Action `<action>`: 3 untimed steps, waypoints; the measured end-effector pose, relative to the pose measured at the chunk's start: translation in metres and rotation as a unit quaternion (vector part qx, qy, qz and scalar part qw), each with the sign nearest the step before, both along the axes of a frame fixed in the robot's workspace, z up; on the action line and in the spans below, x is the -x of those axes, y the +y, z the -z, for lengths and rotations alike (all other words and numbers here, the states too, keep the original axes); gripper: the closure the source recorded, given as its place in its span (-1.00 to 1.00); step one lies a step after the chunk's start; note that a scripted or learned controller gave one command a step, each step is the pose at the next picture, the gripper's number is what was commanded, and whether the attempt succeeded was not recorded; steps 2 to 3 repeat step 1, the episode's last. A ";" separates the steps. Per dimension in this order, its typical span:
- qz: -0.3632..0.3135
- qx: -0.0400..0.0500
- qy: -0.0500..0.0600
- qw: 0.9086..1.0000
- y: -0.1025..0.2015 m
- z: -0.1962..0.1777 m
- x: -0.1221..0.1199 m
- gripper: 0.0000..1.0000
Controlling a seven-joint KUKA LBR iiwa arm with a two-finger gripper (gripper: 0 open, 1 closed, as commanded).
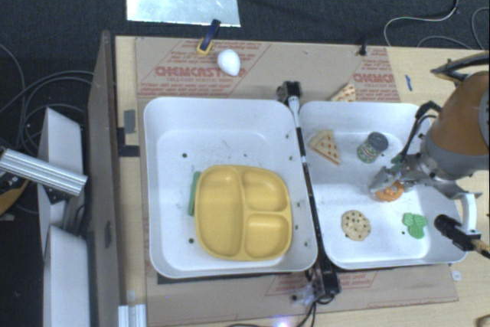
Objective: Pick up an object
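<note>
In the right bin (360, 115) lie a pizza-slice toy (325, 147), a small grey-green can (373, 148), a round cookie (355, 224), a green leafy toy (416, 224) and an orange piece (390, 194). My gripper (385, 181) reaches in from the right and sits low over the orange piece, partly covering it. The can stands just above and left of the gripper. I cannot make out whether the orange piece is gripped.
The left bin (222, 115) holds a yellow divided plate (243, 211) with a green strip (194, 191) along its left side. A white egg (229, 61) and a blue-and-yellow tool (207, 38) lie on the cardboard behind the bins. Another pizza-like piece (344, 94) rests behind the right bin.
</note>
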State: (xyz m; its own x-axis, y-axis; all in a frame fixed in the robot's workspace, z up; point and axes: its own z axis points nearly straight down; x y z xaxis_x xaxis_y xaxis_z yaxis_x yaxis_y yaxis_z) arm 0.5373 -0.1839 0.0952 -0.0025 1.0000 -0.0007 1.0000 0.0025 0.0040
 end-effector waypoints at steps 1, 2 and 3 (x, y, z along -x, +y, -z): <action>-0.004 -0.001 -0.003 1.000 0.062 -0.090 -0.015 1.00; -0.004 -0.001 -0.003 1.000 0.062 -0.090 -0.015 1.00; -0.004 -0.001 -0.003 1.000 0.062 -0.090 -0.015 1.00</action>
